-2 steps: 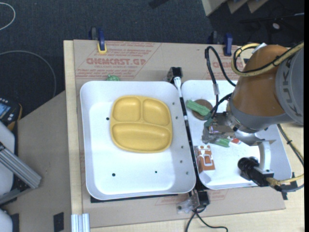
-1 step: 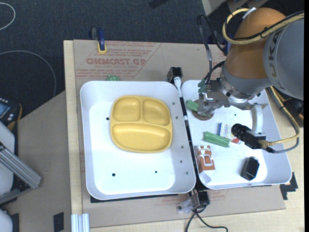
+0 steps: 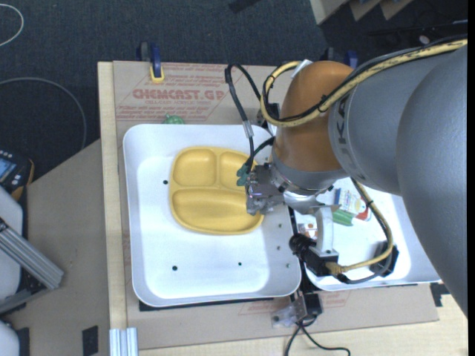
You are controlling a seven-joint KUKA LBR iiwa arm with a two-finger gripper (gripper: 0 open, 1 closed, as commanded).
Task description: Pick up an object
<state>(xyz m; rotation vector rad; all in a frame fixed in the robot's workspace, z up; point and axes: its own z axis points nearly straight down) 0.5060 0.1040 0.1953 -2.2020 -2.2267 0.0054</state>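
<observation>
Camera view: fixed above the bench, looking down at a slant; both bins in sight, the arm entering from the right.
Left bin (image 3: 148,199): shallow, white, set square on the board; it carries the tray and little else that I can make out; a few dark dots mark its floor.
Tray (image 3: 211,191): yellow, three compartments, lying flat and face up in the upper middle of the left bin; its right edge sits near the wall between the bins, which is likely why the arm works from that side.
Right bin (image 3: 415,265): largely covered by the arm; some small coloured items (image 3: 349,206) lie in it, too hidden to name.
Arm (image 3: 401,117): grey, with the orange band (image 3: 315,117) above the wrist; it leans across the right bin so that the wrist hangs over the dividing wall.
Gripper (image 3: 256,197): low at the tray's right rim, touching it or just beside it; I cannot tell the state of the claw, since the wrist and cables crowd it; no hold on the tray can be confirmed.
Cables (image 3: 245,110): black and yellow, looping off the wrist; slack, clear of the tray.
Judgement: the rim offers the thinnest part to pinch, so an edge grasp appears intended; the flat, smooth tray may slip or tilt if lifted by one side.
</observation>
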